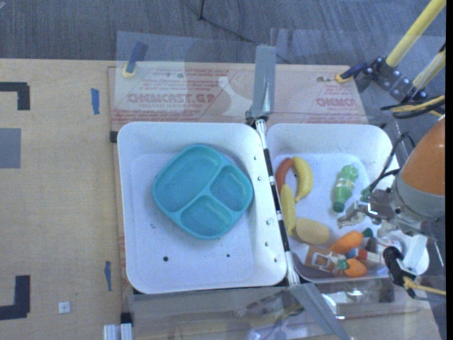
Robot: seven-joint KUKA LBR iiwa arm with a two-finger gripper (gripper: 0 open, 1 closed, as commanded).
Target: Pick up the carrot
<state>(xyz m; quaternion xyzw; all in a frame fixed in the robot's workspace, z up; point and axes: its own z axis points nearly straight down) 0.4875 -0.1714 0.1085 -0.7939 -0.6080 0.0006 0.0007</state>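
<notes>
Wooden counter (56,190) bears two bins; my tool (369,217) hangs beside the small orange carrot (348,241), grip state indeterminable.

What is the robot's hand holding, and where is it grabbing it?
It cannot be told. The hand sits low over the right bin, right beside the carrot, but the view is too cluttered there to show a grip on anything.

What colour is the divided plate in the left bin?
Teal blue plate, clearest in the camera view.
</notes>
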